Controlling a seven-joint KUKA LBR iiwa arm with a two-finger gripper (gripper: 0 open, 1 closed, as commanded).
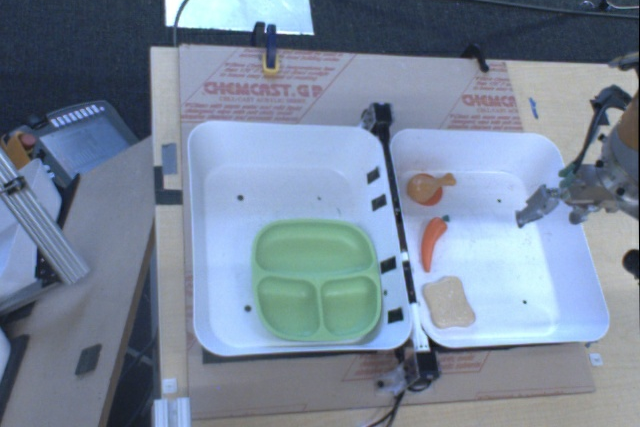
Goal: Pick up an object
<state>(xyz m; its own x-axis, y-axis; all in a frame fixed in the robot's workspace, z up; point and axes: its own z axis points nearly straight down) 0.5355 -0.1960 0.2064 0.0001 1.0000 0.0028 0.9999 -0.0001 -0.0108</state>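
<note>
Grey two-finger gripper (530,210) hangs above right-hand shallow white plastic bin (575,300), near its right wall. How far claw is open cannot be told; nothing seen in its hold. Candidates cluster by that bin's left wall: small orange scoop-like toy (428,186) toward far corner, orange plastic carrot with green tip (433,241) nearer mid-wall, tan bread-slice toy (448,302) toward near corner. Green three-compartment plastic plate (318,278) sits beyond left wall, in neighbouring bin. Advice: travel toward carrot, straddle its narrow body crosswise, descend fully before closing, stay off wall.
</note>
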